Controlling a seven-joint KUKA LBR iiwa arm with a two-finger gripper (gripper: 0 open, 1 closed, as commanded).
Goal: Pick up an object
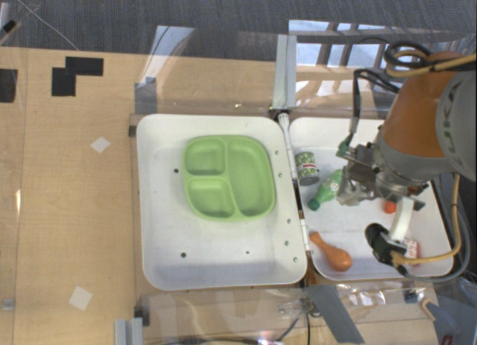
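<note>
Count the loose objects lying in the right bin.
4: a small can near the divider, a green bottle beside it, an orange drumstick-shaped toy at the front, a small red piece. The arm may hide more.

A green bottle (325, 192), small can (306, 167) and orange drumstick (332, 252) lie in the right bin (440, 261).

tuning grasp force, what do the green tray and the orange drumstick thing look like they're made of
Green tray: likely molded plastic, matte-smooth, uniform colour, rounded compartment walls. Orange drumstick: probably a plastic or rubbery toy, slightly glossy, with a soft highlight; the look leaves hardness open.
</note>
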